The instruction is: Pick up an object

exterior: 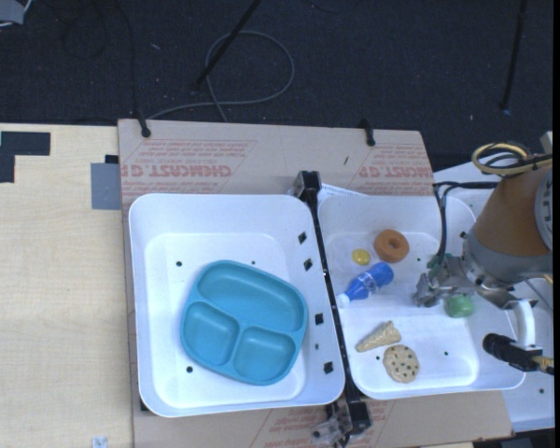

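Because the arm (511,227) reaches in from the right, the gripper (436,286) is lowered into the right bin (420,381), and whether it is open or closed cannot be told. A green object (460,305), probably the target, is seen just beside it, touching or nearly so. Well to its left, a blue divided plate (245,321) is laid in the left bin (159,250). Nearer left, a blue bottle (367,282), a donut (391,245), a cone (379,336), a cookie (401,363) and a small yellow piece (360,257) are spread, none blocking.
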Tool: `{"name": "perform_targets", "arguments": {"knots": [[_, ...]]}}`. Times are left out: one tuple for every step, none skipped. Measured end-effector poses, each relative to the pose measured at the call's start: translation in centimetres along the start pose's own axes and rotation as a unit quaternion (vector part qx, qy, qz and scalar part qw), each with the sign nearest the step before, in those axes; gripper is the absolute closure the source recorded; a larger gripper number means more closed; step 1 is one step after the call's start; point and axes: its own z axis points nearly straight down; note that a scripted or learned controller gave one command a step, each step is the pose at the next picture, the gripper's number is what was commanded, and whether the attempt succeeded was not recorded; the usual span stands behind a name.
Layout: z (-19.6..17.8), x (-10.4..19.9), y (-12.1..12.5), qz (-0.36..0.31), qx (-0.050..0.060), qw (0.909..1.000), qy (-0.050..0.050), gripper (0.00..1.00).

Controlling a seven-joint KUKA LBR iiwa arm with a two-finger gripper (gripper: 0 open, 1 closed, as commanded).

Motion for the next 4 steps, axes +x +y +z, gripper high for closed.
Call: {"name": "perform_targets", "arguments": {"knots": [[-6.2,-0.4,-0.1,0.002,-0.002,1.0000,-0.003,1.00],[-12.1,-1.0,0.8,0.001,-0.003,1.0000,-0.003,1.00],[-17.5,-1.0,0.9,0.001,-0.003,1.0000,-0.003,1.00],[-16.6,5.1,-0.3,0.000,0.001,1.0000,-0.001,1.00]]}}
